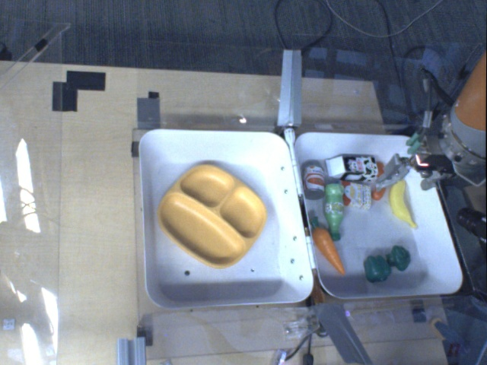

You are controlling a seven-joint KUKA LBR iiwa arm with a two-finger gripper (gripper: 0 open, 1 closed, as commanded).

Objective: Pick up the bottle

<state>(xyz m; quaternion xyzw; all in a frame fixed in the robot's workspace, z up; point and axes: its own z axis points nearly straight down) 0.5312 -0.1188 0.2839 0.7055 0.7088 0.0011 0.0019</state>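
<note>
The robot arm [468,120] shows an orange band over a grey metal wrist section. Below it sits a dark housing with a small red-lit spot, ending in a pale silvery two-finger gripper [392,172].

No readable text, label or number anywhere

Crowded along the upper left of the right bin [449,276]: green bottle [333,210] hemmed in by can [314,178] above, carrot [329,250] below, carton [352,166] and small red-white item [359,196] alongside. Open floor between banana [401,204] and green dumbbell toy [386,263]. Left bin [163,280] largely occupied by yellow bread-shaped block [212,214]; margins free.
</note>
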